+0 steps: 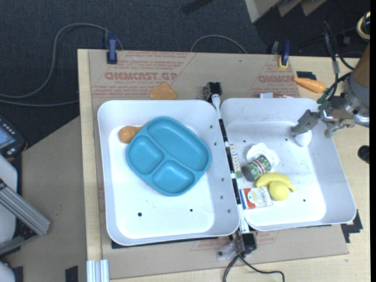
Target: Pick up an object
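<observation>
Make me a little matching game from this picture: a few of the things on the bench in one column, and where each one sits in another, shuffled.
Things:
1. blue divided plate
2. yellow banana
3. orange carrot
4. gripper

Places:
A. on the bench board, outside the bins, past the right bin's far corner
B. over the right bin's far right part
C. in the middle of the left bin
D. in the near part of the right bin, beside a small can

Pairs: 1-C, 2-D, 3-A, 4-B
</observation>
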You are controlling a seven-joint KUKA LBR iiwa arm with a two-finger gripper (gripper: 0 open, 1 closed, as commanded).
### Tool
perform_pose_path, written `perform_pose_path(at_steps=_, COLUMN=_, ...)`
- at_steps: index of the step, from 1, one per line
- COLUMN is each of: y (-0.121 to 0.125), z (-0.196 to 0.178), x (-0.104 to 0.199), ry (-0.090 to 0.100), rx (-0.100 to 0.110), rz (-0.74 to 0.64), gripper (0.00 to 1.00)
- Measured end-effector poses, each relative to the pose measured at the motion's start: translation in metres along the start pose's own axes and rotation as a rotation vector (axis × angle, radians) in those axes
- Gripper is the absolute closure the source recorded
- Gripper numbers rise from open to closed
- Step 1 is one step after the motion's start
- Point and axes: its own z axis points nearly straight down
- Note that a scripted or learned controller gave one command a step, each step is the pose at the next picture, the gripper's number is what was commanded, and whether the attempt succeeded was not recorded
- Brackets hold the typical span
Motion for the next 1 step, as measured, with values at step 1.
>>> perform_pose_path(at_steps=1, y=-0.0676, z=0.0703, x=0.0025, ry=0.004, rx=0.011, rz=0.004, gripper=0.0)
